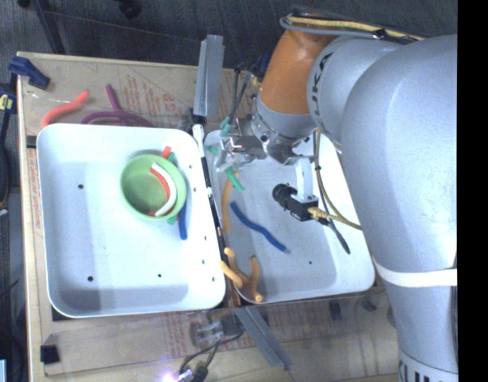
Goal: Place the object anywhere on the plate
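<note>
A green plate (137, 186) sits in the left white bin (92, 245), toward its right side. On the plate lie a white curved piece (170, 200) and a red strip (159, 171). My gripper (228, 153) hangs over the far left corner of the right bin (315, 265), close to the wall between the bins. Just below it a small green piece (236, 181) lies on the bin floor. A long blue strip (256, 226) lies near the middle of the right bin. The arm hides the right part of that bin.
Orange pieces (244, 277) rest at the right bin's near left corner. A short blue piece (182, 226) lies beside the plate's near right rim. Pink and orange items (108, 116) lie on the bench beyond the left bin. A black fitting (294, 201) hangs from the wrist.
</note>
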Tool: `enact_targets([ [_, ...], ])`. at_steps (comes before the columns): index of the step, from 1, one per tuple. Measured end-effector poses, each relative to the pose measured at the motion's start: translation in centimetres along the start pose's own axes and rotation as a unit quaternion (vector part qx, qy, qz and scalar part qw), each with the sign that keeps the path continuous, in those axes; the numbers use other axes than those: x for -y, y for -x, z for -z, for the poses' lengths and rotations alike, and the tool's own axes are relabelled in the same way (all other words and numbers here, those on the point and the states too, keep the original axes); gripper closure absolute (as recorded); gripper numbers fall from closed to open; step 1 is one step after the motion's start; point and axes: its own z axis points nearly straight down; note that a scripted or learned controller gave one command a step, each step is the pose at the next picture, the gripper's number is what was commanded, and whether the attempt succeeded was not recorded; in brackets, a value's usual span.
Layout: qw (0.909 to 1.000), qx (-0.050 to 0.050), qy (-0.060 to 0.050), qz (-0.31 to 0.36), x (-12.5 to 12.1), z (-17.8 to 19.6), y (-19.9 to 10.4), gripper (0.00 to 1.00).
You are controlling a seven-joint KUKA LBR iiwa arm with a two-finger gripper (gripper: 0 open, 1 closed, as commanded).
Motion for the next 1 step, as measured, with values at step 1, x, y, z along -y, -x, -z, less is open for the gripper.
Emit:
enact_targets([
  [1, 1.0000, 0.000, 0.000, 0.000, 0.00, 0.02, 0.02, 0.00],
])
